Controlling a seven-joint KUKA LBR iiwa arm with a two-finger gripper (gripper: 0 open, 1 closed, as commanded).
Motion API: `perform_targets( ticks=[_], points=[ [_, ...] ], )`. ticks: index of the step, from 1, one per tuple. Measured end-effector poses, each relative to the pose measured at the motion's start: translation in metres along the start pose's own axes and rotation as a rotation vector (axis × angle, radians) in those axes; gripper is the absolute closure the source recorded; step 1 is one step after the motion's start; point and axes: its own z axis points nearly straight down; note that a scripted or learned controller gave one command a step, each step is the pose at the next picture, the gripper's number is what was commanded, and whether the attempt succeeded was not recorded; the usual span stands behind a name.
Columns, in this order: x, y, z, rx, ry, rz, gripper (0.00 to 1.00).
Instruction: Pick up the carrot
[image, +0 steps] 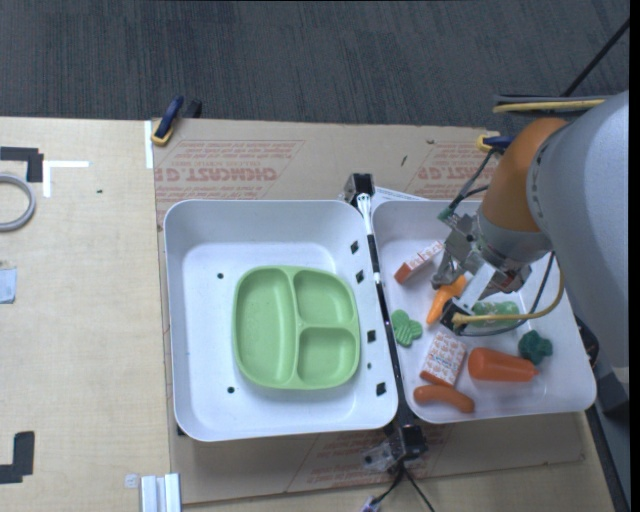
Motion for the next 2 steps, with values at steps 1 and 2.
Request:
perform_targets(
  ticks=[1,2],
  points=[
    [-0.0289,-0.0552,-0.0901,-0.003,0.0,0.218,1.0],
    [-0.0289,-0.0552,-0.0902,-0.003,0.0,0.218,0.0]
  ],
)
